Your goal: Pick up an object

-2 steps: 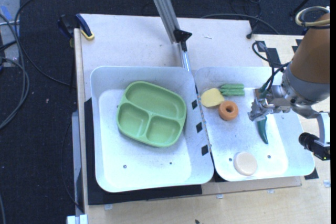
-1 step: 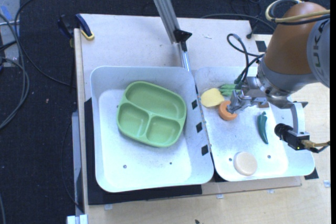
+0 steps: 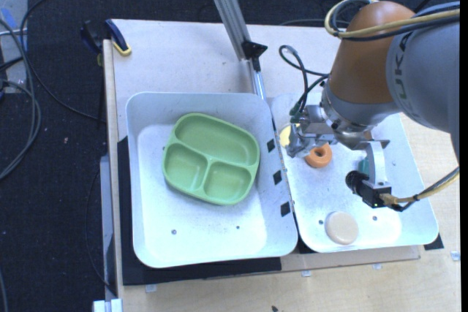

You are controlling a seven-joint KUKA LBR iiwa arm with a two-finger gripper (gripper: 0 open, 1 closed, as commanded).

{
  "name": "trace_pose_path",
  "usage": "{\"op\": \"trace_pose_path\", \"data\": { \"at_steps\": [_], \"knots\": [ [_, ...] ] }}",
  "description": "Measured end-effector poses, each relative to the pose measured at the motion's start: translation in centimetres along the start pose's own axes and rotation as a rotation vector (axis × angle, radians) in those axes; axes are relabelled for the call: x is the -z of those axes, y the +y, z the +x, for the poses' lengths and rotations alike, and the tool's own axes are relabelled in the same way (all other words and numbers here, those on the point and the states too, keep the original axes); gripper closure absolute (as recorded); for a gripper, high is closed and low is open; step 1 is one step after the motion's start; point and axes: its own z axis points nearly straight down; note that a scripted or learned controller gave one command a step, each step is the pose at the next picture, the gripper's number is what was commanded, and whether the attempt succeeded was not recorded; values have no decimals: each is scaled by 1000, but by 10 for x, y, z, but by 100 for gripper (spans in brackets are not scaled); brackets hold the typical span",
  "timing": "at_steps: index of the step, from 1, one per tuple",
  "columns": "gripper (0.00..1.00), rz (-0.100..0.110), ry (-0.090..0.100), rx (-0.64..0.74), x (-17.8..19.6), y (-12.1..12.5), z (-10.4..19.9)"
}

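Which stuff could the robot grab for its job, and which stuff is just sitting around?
Could be grabbed:
orange ring, close under the gripper
cream round piece
yellow thing, partly hidden
green divided plate

Just lying about:
two white bins
black cables
metal pole

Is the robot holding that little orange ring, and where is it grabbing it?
It cannot be told. The gripper is low in the right white bin, right beside the small orange ring, but the arm hides any grip.
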Motion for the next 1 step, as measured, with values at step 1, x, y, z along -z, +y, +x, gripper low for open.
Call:
{"op": "trace_pose_path", "data": {
  "at_steps": [1],
  "knots": [
    [100,-1,-1,-1,-8,15,58]
  ]
}}
